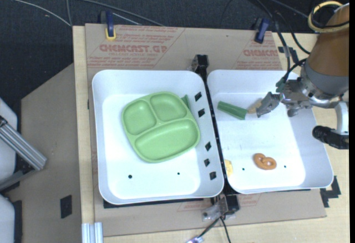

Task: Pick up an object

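Objects for picking: three loose items lie across the two bins, none between the jaws.
Left bin [111,125]: shallow, white, on the tabletop [89,59], touching the right bin along a shared black divider.
Green plate [161,126]: three-compartment plate, flat on the left bin floor, roughly central, tilted relative to the bin edges.
Right bin [310,170]: shallow, white, beside the left bin.
Yellow piece [228,167]: small, at the right bin's near-left corner, close to the divider; its kind cannot be made out.
Green stick [232,110]: short green piece, lying flat in the upper-left area of the right bin, angled slightly downward to the right.
Pretzel [265,162]: small orange-brown pretzel-shaped item on the right bin floor, toward the near edge, well apart from the green stick.
Jaws [260,109]: low over the right bin, just right of the green stick; fingers appear parted, with nothing seen between them. Contact with the stick cannot be confirmed.
Arm [330,53]: enters from the right, orange band above the grey wrist.
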`<state>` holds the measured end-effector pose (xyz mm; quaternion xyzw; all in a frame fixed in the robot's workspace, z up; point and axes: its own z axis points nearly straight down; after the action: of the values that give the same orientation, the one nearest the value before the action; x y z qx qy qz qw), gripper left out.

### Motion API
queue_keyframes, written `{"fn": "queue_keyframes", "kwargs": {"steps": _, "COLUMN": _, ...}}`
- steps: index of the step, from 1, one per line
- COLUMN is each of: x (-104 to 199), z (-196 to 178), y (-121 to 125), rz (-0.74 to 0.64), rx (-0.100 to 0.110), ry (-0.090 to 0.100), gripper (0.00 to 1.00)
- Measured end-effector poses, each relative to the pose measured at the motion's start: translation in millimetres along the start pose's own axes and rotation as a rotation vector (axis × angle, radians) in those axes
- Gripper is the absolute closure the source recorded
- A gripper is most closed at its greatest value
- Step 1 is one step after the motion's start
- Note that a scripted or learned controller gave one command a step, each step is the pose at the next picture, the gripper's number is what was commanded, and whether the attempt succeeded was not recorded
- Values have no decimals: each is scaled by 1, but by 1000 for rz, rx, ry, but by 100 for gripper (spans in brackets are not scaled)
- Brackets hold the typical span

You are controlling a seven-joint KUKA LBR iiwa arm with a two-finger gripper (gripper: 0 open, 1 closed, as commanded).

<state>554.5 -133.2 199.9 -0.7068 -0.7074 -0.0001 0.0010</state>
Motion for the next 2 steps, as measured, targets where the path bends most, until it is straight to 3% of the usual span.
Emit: {"fn": "queue_keyframes", "kwargs": {"steps": 2, "x": -2, "z": 116, "y": -3, "rz": 1, "rx": 5, "ry": 1, "gripper": 0}}
